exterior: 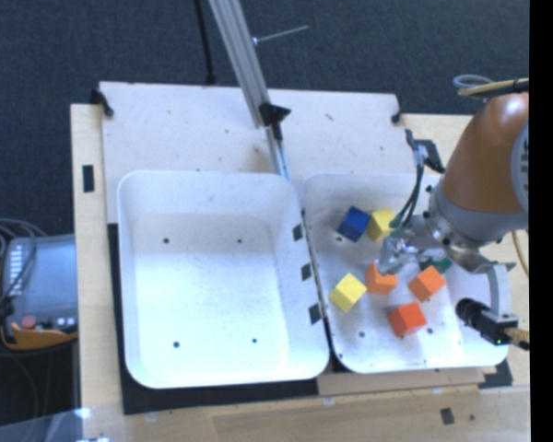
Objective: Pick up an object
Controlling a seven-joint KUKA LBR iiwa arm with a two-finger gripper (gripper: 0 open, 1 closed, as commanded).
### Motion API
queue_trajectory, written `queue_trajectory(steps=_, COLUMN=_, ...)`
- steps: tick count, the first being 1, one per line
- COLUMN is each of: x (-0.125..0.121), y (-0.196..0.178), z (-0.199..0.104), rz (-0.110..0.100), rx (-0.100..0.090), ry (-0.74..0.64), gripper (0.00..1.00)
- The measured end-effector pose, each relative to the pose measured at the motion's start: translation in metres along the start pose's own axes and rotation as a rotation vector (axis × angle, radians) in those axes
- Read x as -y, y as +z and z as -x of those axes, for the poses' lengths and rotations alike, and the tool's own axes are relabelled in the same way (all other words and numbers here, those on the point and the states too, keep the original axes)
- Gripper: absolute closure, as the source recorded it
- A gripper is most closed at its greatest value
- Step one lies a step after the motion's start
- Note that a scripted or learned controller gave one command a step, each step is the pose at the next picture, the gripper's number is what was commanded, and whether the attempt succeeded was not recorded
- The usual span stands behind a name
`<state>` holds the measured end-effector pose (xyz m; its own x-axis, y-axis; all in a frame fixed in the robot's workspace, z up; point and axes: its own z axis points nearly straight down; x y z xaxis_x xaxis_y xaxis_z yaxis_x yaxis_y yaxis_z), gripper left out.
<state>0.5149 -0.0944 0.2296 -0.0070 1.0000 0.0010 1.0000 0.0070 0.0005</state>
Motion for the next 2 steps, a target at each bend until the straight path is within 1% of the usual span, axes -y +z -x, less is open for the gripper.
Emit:
queue_trajectory(steps=1, x=-0.008, y=0.000, z=-0.049, rz=0.000, rx=0.000, ry=-0.001, gripper=1.00)
queue_trajectory(steps=2, x=-0.008, y=0.004, z=-0.093, rz=-0.001, rx=0.000, ry=0.000, gripper=1.00)
